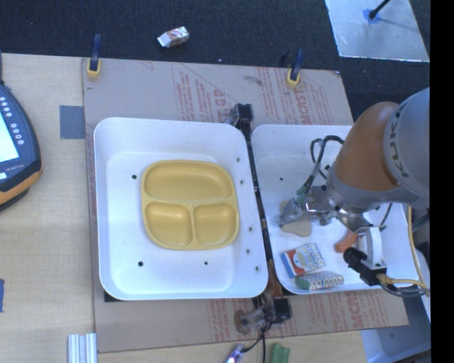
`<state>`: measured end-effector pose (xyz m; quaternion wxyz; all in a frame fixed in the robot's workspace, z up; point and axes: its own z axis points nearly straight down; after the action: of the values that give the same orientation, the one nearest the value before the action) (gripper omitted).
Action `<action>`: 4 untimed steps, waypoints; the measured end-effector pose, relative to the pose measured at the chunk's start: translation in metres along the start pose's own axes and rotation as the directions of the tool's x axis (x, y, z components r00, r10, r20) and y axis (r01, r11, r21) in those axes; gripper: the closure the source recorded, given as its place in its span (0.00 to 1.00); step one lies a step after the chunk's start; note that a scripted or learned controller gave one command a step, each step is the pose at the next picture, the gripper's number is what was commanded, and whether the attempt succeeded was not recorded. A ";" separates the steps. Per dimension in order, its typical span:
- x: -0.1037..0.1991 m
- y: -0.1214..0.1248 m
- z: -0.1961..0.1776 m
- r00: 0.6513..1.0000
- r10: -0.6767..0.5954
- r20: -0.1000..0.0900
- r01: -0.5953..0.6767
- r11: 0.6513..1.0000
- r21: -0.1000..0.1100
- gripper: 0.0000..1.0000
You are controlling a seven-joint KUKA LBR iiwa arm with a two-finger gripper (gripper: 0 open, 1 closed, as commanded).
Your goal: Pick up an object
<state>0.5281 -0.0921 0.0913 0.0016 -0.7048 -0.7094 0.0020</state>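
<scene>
My gripper (pixel 293 213) is low in the right bin (pixel 276 150), near its left wall, with the grey and orange arm (pixel 378 157) reaching in from the right. A tan, flat piece (pixel 302 229) lies just under and in front of the gripper; whether they touch I cannot tell. Nearer the front lie a small red and white packet (pixel 307 258) and a green and white tube (pixel 318 281). An orange object (pixel 346 241) peeks out beside the wrist. The arm hides the right part of this bin.
The left bin (pixel 113 203) holds a yellow divided plate (pixel 189 203). A teach pendant (pixel 4 146) rests at the bench's left edge. Two clamps (pixel 94 59) (pixel 294 68) pin the cardboard at the back. A wrapped scrap (pixel 173 37) lies on the dark floor.
</scene>
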 end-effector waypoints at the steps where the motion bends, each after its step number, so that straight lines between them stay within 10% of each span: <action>1: -0.009 0.045 -0.001 1.000 0.005 -0.001 -0.005 1.000 -0.003 0.00; 2: -0.013 0.057 -0.001 1.000 0.003 -0.002 -0.003 1.000 -0.004 0.00; 3: -0.012 0.003 0.000 1.000 0.001 0.000 -0.001 1.000 0.000 0.00; 4: -0.006 0.036 -0.001 1.000 0.003 -0.001 -0.003 1.000 -0.002 0.00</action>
<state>0.5646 -0.0975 0.0918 0.0010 -0.7058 -0.7084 0.0008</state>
